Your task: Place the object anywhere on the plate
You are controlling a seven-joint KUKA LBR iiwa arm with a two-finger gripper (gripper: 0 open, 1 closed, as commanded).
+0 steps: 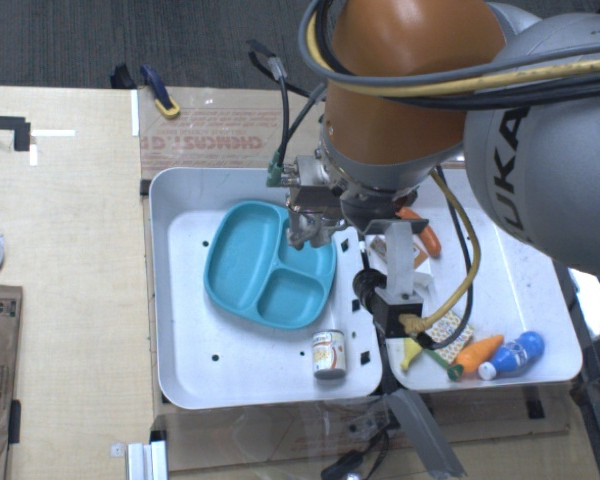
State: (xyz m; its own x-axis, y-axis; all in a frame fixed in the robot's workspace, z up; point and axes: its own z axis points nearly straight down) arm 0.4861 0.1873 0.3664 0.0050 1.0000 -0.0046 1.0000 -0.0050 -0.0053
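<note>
Grey arm (540, 118), orange band, yellow cable

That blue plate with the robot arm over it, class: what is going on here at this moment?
A grey KUKA arm reaches in from the right, and its gripper hangs over the right rim of the blue divided plate in the left white bin. Whether the gripper carries anything cannot be told. A small can stands in the same bin just below the plate. The right bin holds a toy carrot, a blue bottle and other small items.
</note>
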